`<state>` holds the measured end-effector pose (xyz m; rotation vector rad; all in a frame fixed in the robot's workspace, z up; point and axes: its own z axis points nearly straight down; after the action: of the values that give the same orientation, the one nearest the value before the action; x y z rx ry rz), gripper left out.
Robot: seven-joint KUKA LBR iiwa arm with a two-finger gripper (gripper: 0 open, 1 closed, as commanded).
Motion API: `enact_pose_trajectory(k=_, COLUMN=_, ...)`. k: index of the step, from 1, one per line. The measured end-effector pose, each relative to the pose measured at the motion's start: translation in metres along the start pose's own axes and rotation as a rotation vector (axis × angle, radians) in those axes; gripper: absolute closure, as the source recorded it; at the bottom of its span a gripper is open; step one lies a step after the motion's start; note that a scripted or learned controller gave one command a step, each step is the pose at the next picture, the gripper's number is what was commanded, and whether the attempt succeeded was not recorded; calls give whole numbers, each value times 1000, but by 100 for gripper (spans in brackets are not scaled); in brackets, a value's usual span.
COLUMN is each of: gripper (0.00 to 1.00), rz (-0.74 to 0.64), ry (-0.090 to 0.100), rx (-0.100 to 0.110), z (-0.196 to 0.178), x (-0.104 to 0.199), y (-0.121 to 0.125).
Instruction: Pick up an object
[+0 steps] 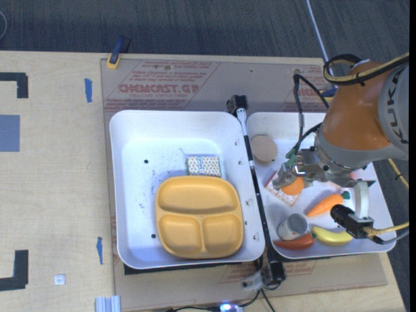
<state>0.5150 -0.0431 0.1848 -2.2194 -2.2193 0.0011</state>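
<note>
While our two-finger gripper sits low in the right white bin over a small orange round object, we judge nothing lifted yet; grasping remains, and its grip we cannot tell.

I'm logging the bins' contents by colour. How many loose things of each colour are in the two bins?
Yellow: 2, tray, banana
Orange: 2, carrot, ball
Red: 1, pepper
Tan: 1, disc
Grey: 1, cup
Patterned: 1, small box
Total: 8
</note>
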Motion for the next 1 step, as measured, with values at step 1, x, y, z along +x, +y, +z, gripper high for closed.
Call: enact_pose_trajectory(k=1, gripper=100, rz=-1, ry=0, rx=0, z=0, x=75, y=-36)
